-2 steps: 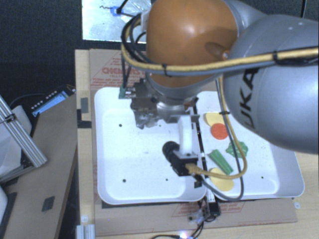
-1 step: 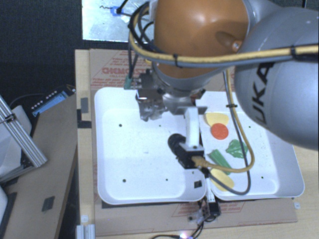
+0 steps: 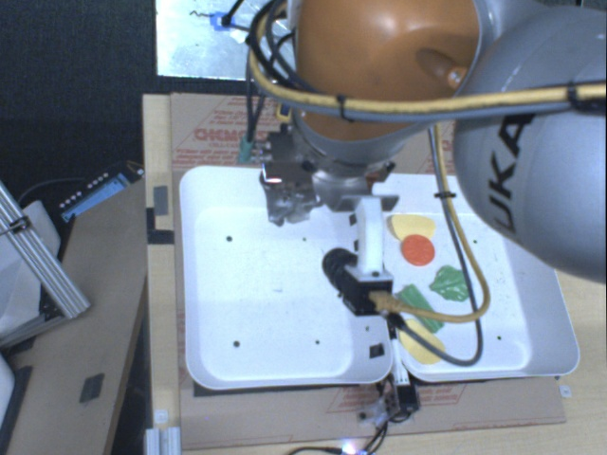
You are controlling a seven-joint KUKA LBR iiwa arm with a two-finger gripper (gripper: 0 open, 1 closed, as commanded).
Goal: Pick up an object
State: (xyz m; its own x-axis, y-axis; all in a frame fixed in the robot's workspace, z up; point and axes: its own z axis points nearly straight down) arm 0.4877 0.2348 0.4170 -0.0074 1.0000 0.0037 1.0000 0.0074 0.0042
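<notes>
Lying in the right bin [image 3: 560,349], off to the view's right of my gripper [image 3: 285,207] and nearer the camera, is a red round piece [image 3: 418,249]. It touches a pale yellow piece [image 3: 413,225] on its far side. Just past it, nearer the camera, sits a green leafy piece [image 3: 450,283]. Beside that lies a green stick [image 3: 410,296], slanting toward that bin's near wall. A second yellow piece [image 3: 422,349] rests at the near wall, close to the stick's end. All five lie well apart from my gripper, which hangs over the far part of the left bin [image 3: 237,282], close to its floor. Whether my gripper is spread or pressed together I cannot tell, since my own wrist covers it from above. Both bins sit side by side on a cardboard sheet [image 3: 218,131], which lies on the bench [image 3: 95,301].
</notes>
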